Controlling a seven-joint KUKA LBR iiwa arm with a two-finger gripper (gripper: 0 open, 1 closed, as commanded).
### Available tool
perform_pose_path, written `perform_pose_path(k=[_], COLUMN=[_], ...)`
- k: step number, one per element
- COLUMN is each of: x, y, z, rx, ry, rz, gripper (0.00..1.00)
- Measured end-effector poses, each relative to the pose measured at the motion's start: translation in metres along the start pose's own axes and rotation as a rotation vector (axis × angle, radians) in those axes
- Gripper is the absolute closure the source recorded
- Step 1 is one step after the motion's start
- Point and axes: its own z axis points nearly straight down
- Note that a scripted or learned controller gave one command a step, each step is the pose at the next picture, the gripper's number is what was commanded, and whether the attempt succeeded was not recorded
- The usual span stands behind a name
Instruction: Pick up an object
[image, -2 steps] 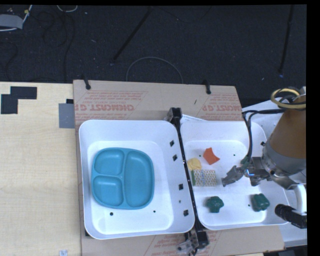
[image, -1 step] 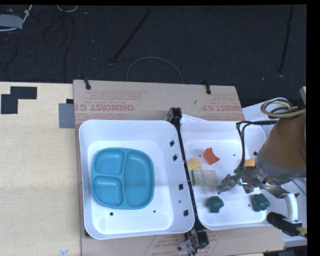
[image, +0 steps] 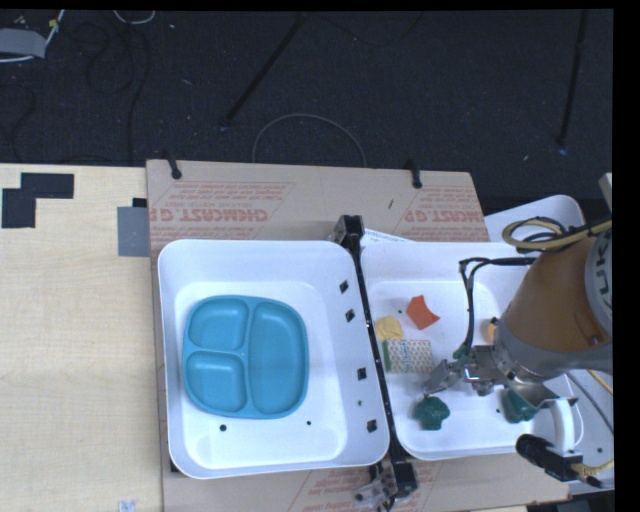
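Several small objects lie in the right bin (image: 400, 262): an orange piece (image: 422, 311), a yellow piece (image: 388, 328), a pale checkered block (image: 410, 354), a dark green lump (image: 432, 411) and a teal object (image: 519, 405) near the arm. My gripper (image: 462, 378) hangs low over the bin's front half, just above and to the right of the green lump and right of the checkered block. Its fingers (image: 438, 379) stand open, and I see nothing between them. The grey wrist with its orange band (image: 550, 300) covers the bin's right side.
The left bin (image: 200, 262) holds a blue divided plate (image: 246, 356). A black divider (image: 365, 330) runs between the bins. Black and yellow cables (image: 530, 235) loop at the right bin's far right corner. Brown board lies under the bins.
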Motion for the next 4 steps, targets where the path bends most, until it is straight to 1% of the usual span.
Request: perform_pose_path(k=[1,2,4], x=[0.001,-0.001,0.016], y=[0.000,0.000,0.008], z=[0.030,0.018,-0.077], rx=[-0.003,-0.004,-0.009], ry=[-0.001,-0.001,-0.002], rz=[0.001,0.008,-0.002], gripper=[0.00,1.00,1.00])
